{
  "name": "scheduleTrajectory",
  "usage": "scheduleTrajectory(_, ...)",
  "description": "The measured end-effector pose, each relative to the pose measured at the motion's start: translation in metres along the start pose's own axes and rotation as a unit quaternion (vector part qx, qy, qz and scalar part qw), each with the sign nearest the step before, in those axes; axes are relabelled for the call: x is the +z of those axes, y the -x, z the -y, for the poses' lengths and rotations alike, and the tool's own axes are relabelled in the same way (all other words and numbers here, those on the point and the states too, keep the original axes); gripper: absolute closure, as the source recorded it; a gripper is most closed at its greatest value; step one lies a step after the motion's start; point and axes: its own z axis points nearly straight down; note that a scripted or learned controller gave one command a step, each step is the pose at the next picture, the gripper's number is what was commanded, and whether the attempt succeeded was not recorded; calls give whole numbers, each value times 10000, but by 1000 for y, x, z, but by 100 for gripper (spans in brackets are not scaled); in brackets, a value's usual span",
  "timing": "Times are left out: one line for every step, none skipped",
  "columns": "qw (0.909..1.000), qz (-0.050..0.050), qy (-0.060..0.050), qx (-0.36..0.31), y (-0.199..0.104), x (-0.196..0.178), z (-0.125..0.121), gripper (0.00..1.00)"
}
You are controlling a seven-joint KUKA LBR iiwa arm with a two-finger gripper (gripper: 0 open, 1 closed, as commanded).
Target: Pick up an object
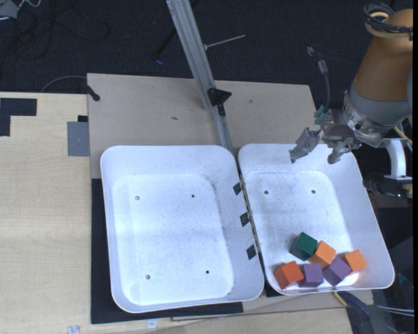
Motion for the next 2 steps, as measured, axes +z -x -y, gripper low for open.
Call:
scheduleTrajectory(10000,-9,-57,-8,-9,104,85,0)
scheduleTrajectory(10000,0,34,-16,29,185,123,0)
